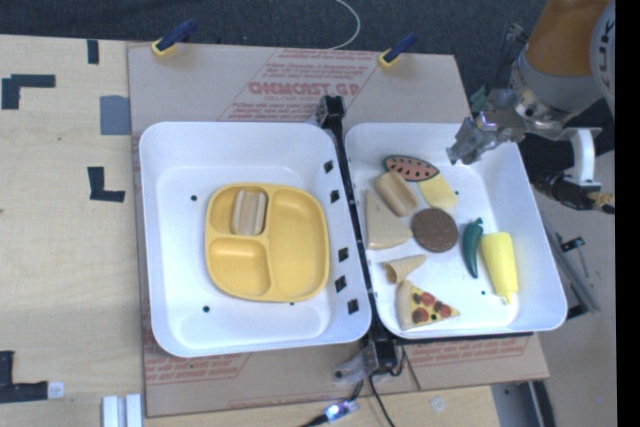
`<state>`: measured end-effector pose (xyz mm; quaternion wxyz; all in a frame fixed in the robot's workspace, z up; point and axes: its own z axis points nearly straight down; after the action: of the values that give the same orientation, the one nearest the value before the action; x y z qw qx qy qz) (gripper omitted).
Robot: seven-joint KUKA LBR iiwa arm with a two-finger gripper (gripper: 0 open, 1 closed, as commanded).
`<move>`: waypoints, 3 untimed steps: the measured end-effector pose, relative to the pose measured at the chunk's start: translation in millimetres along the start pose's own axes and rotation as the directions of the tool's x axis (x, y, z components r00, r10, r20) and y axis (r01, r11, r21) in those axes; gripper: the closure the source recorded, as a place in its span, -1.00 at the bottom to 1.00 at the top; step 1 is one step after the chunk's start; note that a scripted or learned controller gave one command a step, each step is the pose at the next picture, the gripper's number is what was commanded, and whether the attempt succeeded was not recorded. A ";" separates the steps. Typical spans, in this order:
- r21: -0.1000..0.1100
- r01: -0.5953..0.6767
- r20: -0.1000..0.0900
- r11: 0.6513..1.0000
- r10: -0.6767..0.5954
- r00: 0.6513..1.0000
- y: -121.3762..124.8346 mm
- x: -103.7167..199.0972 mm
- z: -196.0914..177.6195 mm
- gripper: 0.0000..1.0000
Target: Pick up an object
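Nearest the camera, at the near edge of the right bin (535,245), lies a toy pizza slice (424,304), with a small pale wedge (404,267) just beyond it. To their right a yellow bottle-shaped piece (500,263) lies lengthwise, and a green pepper (471,247) lies just beside it on the left. A round brown cookie (435,229) sits in the middle of the bin, touching a pale flat slice (386,225) on its left. Farther back are a tan bread roll (395,193), a yellow cheese wedge (438,191) and a watermelon slice (410,165).

The left bin (170,165) holds a yellow divided plate (268,242), and a tan block (248,211) rests in its far-left compartment.

The jaws (466,143) hang over the far right corner of the right bin, apart from every toy; the watermelon slice is the closest, to their left. Whether they are open or closed cannot be told, and nothing is seen between them. The grey arm (565,35) reaches in from the right.

Both bins rest on a cardboard sheet (290,85) on the counter (50,245).
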<state>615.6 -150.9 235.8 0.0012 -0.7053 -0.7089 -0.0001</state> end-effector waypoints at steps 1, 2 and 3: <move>0.002 0.000 0.000 1.000 0.000 1.000 -14.1 52.6 14.0 1.00; 0.002 0.000 0.001 1.000 0.000 1.000 -27.9 93.7 13.6 1.00; 0.003 0.000 0.001 1.000 0.000 1.000 -50.7 138.2 17.8 1.00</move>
<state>564.1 -12.9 218.3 0.0019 -0.7054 -0.7088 0.0014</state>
